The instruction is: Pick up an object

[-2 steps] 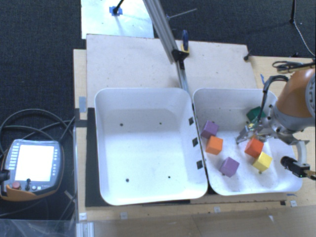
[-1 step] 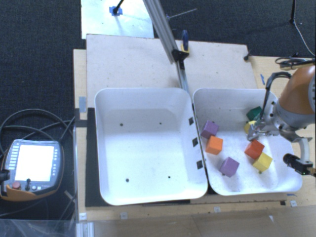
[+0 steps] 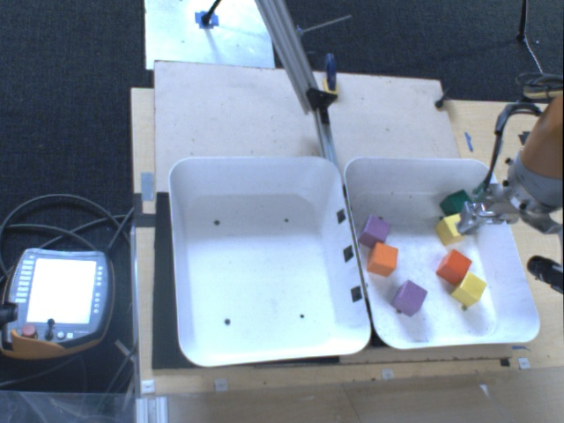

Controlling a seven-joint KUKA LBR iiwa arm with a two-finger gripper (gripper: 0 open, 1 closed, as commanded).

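Observation:
The right bin [image 3: 414, 176] holds several small cubes. A green cube [image 3: 454, 202] and a yellow cube [image 3: 448, 229] lie close together near its far right side. My gripper [image 3: 471, 218] hangs low over the bin, its tip right beside these two, between the green cube and the yellow one. Further left lie a purple cube [image 3: 375, 231] and an orange cube [image 3: 382, 259]. Near the front are another purple cube [image 3: 410, 297], a red-orange cube [image 3: 454, 267] and a second yellow cube [image 3: 469, 290].
The left bin [image 3: 189, 183] stands beside the right one, their walls meeting in the middle. A slanted metal pole [image 3: 286, 38] crosses the board behind the bins. A teach pendant [image 3: 55, 302] with cables lies on the floor at the left.

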